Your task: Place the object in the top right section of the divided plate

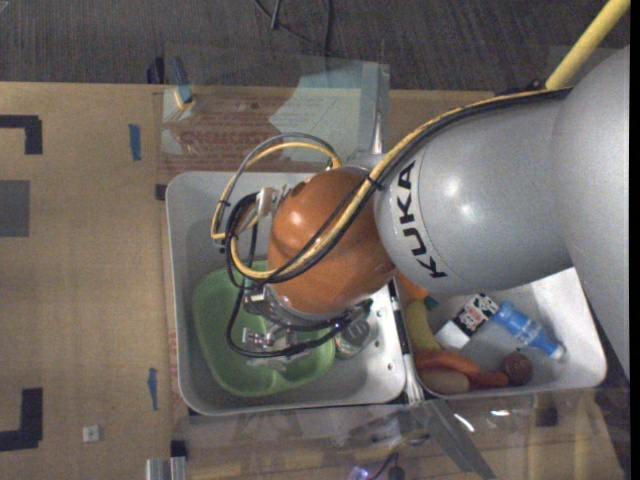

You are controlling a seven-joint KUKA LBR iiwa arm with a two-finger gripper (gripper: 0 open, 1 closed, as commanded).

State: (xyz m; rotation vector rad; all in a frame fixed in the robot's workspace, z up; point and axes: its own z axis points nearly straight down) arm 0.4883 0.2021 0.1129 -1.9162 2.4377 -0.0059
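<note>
The green divided plate (pixel 222 330) lies in the left bin (pixel 190 268), the arm (pixel 480 218) covering much of it.

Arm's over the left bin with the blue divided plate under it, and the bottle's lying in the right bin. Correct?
Not quite: the divided plate is green, not blue, as the camera view shows. The arm is over the left bin, and the bottle lies in the right bin.

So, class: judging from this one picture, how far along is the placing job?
Done: the grey arm's gripper is over the green divided plate in the left white bin. In hand: unclear, the wrist hides it. Left: any placing remains unconfirmed; a blue-capped bottle lies in the right bin.
</note>
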